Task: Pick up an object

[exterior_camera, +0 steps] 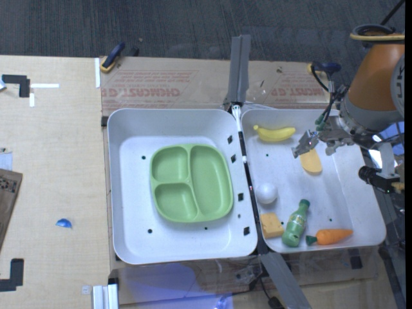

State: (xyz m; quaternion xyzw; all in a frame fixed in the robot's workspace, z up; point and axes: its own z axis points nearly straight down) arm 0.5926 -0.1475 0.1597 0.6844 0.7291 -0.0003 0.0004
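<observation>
Red mirrored print along the cardboard strip [164, 82] behind the bins, well left of the fingers: reversed letters, roughly "CHEMCAL GUYS", repeated; wording uncertain. More faint red print on the cardboard [283, 90] just behind the fingers, unreadable.

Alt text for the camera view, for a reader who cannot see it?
A grey and orange arm reaches from the right, its gripper above a yellow-orange piece in the right bin, which also holds a banana, white ball, green bottle, carrot and cheese block. The left bin holds a green divided plate.
</observation>
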